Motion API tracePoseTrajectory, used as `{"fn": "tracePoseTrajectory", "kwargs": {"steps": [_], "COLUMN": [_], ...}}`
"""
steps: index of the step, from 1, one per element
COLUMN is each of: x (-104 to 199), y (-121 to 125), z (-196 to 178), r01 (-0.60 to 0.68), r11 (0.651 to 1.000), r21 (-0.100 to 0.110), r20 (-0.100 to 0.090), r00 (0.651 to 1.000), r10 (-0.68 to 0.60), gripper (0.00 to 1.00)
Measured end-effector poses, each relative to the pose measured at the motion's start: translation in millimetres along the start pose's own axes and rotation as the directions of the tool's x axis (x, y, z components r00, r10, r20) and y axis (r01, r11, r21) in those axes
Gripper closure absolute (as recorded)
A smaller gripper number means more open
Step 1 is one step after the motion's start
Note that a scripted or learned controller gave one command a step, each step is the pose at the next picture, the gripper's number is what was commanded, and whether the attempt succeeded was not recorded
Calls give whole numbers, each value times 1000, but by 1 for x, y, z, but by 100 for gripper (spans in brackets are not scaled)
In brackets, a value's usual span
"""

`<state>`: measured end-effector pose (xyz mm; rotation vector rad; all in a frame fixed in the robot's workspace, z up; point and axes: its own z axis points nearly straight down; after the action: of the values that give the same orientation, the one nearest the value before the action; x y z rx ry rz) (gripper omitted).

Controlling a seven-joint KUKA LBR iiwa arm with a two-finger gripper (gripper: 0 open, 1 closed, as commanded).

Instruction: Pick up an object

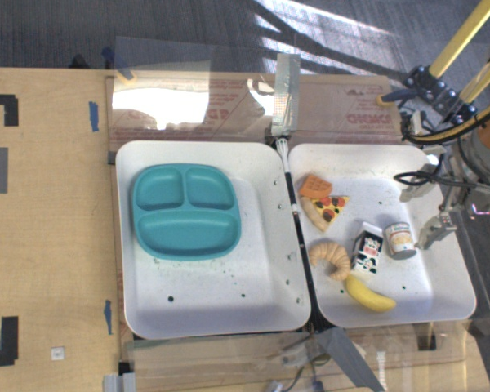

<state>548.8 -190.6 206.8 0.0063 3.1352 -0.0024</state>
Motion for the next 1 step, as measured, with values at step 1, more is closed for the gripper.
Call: {"fn": "tracePoseTrajectory", "kwargs": {"steps": [1], "x": [-19], "y": [35], "z": [91], "r01": [-263], "r11": [965], "r21": [1], "r20": [9], "r00": [965], "r10": [263], "gripper": [0]}}
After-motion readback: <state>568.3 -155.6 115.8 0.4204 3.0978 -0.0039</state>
